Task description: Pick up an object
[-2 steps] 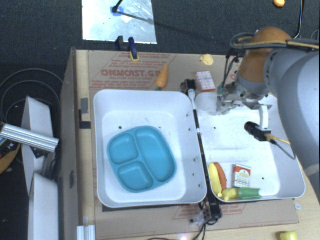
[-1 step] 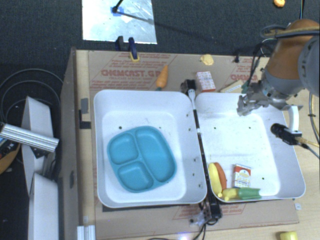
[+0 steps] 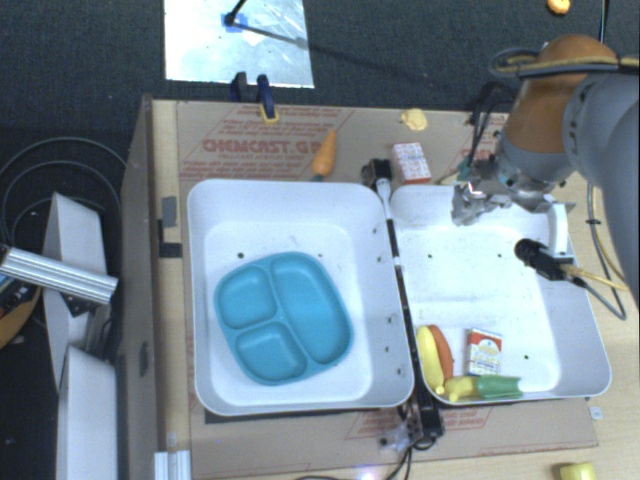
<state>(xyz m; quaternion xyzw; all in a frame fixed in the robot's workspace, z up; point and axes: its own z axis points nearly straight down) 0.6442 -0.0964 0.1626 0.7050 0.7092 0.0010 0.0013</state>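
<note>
Objects (image 3: 468,360) apart from raised pincer (image 3: 468,208)

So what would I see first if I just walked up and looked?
Probably the blue tray, with three compartments, lying in the left bin. Next, the big grey and orange arm reaching in from the right, its end effector over the far edge of the right bin. Then the colourful toy food bunched in that bin's near left corner.

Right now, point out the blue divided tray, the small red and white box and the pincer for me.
blue divided tray (image 3: 283,315), camera view, centre where its compartments meet.
small red and white box (image 3: 484,350), camera view, middle of its face.
pincer (image 3: 468,206), camera view, its tip.
</note>
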